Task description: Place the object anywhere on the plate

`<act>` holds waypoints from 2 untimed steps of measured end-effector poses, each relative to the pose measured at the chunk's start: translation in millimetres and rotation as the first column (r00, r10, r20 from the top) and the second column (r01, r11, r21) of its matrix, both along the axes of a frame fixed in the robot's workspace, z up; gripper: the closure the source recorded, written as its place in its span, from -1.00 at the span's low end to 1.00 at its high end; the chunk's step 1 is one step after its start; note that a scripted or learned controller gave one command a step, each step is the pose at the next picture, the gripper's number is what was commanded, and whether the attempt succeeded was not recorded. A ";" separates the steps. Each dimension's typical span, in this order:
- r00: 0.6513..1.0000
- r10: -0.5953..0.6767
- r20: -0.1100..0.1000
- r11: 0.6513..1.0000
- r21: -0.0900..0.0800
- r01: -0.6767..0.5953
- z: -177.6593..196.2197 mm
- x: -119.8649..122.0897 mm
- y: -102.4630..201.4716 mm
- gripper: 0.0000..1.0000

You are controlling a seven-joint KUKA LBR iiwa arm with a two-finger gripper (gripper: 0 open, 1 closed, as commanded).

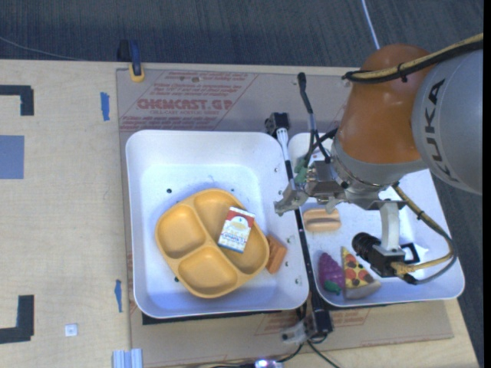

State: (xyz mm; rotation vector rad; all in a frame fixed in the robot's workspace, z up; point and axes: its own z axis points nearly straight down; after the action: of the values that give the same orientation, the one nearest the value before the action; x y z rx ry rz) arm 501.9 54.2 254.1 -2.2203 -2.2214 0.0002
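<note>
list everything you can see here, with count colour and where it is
bins: 2, white, side by side on the bench
plate: 1, yellow, divided, in the left bin
carton: 1, white with red and orange, on the plate's right side
wedge: 1, orange-brown, left bin, against the plate's right edge
hot dog: 1, tan bun, right bin, just beside the gripper
grapes: 1 bunch, purple, right bin, near corner
pizza slice: 1, yellow and red, beside the grapes
arm: 1, grey with orange band, from the right
gripper: 1, over the divide between the bins
</note>
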 end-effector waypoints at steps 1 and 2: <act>1.000 0.000 0.000 1.000 0.000 0.000 0.0 0.0 0.0 -1.00; 1.000 0.000 0.000 1.000 0.000 0.000 0.0 0.0 0.0 -1.00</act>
State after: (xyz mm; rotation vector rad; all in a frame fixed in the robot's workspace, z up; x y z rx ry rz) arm 501.9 54.2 254.1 -2.2203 -2.2214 0.0002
